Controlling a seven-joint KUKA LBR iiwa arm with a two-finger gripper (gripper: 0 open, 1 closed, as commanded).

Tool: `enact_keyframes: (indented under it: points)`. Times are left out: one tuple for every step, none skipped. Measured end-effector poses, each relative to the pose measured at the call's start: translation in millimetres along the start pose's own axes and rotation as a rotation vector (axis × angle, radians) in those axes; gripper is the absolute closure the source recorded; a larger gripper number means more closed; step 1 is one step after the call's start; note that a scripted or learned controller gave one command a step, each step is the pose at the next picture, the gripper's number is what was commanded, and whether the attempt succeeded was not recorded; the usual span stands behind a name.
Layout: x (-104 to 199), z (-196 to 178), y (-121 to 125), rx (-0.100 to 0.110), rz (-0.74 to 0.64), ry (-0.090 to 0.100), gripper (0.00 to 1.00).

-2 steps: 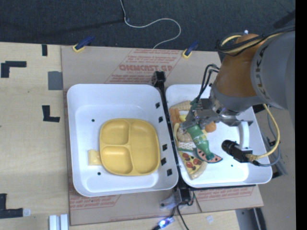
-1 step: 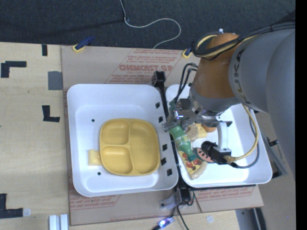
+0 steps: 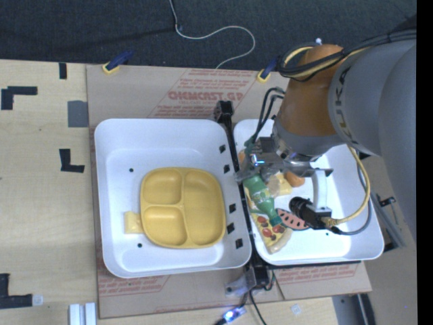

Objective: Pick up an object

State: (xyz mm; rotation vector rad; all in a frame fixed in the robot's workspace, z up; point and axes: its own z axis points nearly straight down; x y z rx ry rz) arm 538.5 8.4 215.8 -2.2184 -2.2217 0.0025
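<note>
Hanging low over the right bin (image 3: 352, 250), the gripper (image 3: 259, 170) sits at that bin's inner edge, next to the divider btwn the two bins. The grey arm w/ its orange band comes in from the view's right and covers much of the bin's upper half. Grip state: can't tell, since the wrist blocks the tip from above.

Closest obj is a green toy (image 3: 261, 196), lying just below the gripper on the bin floor and angled down toward the view's bottom right. Whether the gripper touches it can't be made out. A pizza slice toy (image 3: 272, 231) lies right beside the green toy's lower end, near the bin's front wall. A small orange piece (image 3: 295, 179) shows at the wrist's lower edge, and a red striped piece (image 3: 289, 217) lies just right of the green toy.

The left bin (image 3: 111, 141) holds a yellow divided plate (image 3: 183, 206), flat and approx centred, w/ a pale yellow block (image 3: 131, 222) touching its left rim.

Both bins rest on a cardboard sheet (image 3: 196, 95). A thin white cable (image 3: 218, 32) loops over the dark surface beyond it.
</note>
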Motion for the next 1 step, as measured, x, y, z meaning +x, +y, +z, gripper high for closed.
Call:
enact_keyframes:
  points:
    - [10.9,-14.5,3.4,-0.001,-0.001,0.0,1.0]
